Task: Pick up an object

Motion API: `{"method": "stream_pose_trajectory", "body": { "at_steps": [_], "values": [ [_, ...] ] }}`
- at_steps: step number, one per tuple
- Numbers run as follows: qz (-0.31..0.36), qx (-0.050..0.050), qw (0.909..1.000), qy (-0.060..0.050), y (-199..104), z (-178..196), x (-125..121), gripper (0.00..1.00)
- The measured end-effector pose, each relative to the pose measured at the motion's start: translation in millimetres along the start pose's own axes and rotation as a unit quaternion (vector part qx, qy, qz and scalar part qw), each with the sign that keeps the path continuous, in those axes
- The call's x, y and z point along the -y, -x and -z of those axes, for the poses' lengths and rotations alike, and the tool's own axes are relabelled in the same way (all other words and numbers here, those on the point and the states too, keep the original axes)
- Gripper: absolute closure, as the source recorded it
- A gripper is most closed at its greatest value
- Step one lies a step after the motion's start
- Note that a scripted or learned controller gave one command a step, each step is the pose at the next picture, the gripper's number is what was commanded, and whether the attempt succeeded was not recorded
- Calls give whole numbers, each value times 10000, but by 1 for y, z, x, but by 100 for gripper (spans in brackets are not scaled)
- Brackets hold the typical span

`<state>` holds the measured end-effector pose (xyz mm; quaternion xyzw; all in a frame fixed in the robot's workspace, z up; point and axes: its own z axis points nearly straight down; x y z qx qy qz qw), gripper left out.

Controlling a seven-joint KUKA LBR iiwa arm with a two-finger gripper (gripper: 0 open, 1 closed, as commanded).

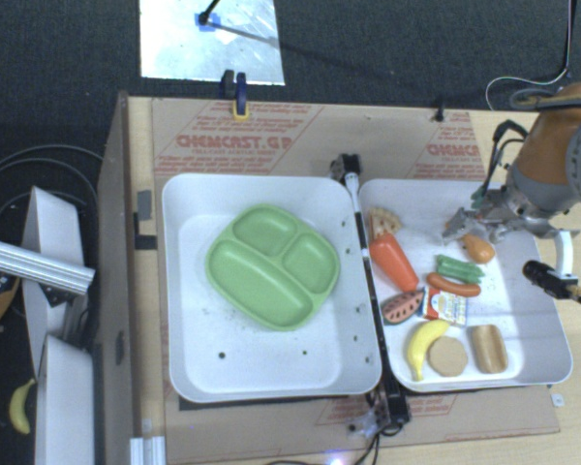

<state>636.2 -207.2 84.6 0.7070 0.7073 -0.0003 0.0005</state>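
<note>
Over rt bin [533, 356], jaws [479, 229] (state unclear, blurred) above orange obj [479, 250].

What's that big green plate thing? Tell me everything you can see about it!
The green plate is a pale green divided tray that looks like smooth plastic. It has rounded corners and three compartments: one long one and two smaller ones. It lies flat, turned at an angle, near the middle of the left white bin, resting on the bin's floor. No food is in it, and the toy foods sit apart in the other bin.
</note>
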Motion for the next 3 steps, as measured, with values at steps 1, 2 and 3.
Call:
{"method": "stream_pose_trajectory", "body": {
  "at_steps": [1, 2, 3],
  "values": [
    [10, 5, 10000, 26, 0, 12, -2, 100],
    [29, 0, 10000, 46, -34, 129, 21, 100],
    [51, -17, 10000, 5, -111, 129, 29, 100]
  ]
}}
